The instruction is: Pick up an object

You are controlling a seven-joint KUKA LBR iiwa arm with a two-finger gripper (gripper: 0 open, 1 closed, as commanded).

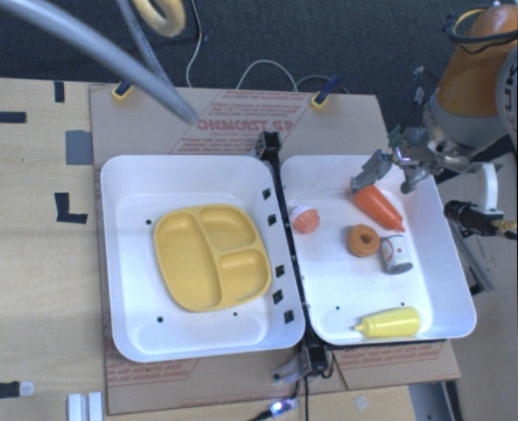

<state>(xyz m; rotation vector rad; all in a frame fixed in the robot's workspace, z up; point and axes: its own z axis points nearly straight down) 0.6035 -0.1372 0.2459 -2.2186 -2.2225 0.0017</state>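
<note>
The right bin (434,310) holds an orange carrot (379,206), a brown doughnut (363,240), a small grey can (395,257), a yellow mustard bottle (388,324) and a pink-and-white cup (304,219). My gripper (388,175) hovers over the bin's far right corner, just above the carrot's upper end. Its two fingers (367,174) are spread apart with nothing between them. The left bin (123,235) holds a yellow divided plate (211,257).
A black divider (280,235) runs between the two bins. Both bins sit on a cardboard sheet (241,121) with yellow and blue clips at its far edge. A grey pole (92,38) crosses the upper left. Cables lie near the front edge.
</note>
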